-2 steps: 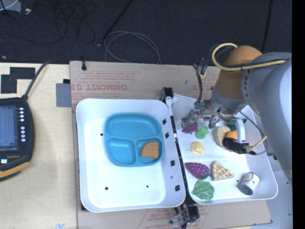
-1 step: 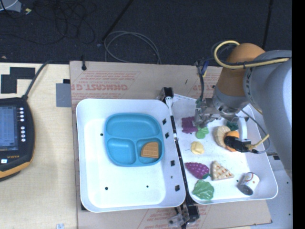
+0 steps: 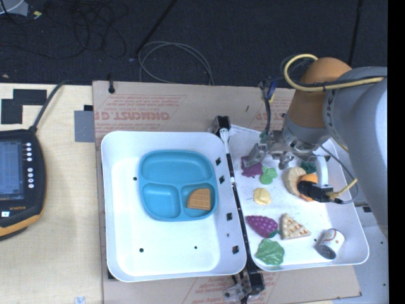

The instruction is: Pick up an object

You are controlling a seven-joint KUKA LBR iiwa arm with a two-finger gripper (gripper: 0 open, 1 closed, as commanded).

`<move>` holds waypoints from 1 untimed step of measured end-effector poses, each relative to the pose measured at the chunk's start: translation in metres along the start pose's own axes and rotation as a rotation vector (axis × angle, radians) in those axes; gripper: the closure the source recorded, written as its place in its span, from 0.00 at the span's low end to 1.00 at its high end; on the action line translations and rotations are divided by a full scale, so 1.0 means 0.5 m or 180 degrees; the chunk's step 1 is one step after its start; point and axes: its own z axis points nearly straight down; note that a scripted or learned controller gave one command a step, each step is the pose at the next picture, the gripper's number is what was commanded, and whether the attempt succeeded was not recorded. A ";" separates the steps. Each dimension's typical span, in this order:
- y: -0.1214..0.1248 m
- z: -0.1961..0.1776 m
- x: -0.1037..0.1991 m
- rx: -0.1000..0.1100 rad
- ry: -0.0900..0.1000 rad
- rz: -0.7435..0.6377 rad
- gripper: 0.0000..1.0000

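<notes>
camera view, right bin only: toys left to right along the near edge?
Purple grapes → green leafy toy → pizza slice → small can on its side, all in the right bin.

Arm [image 3: 342, 106] above toy-filled right bin [image 3: 354, 242]

My arm [image 3: 354, 106] is grey with an orange band. Both bins [image 3: 120, 233] are white. The sectioned plate [image 3: 168, 185] is turquoise and holds a tan waffle [image 3: 200, 199]. Lower right of the frame: purple grapes [image 3: 261, 223], green lettuce [image 3: 270, 252], a pale yellow piece [image 3: 262, 197].
</notes>
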 end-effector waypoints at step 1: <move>-0.003 0.045 -0.021 0.0008 0.0011 0.0005 0.00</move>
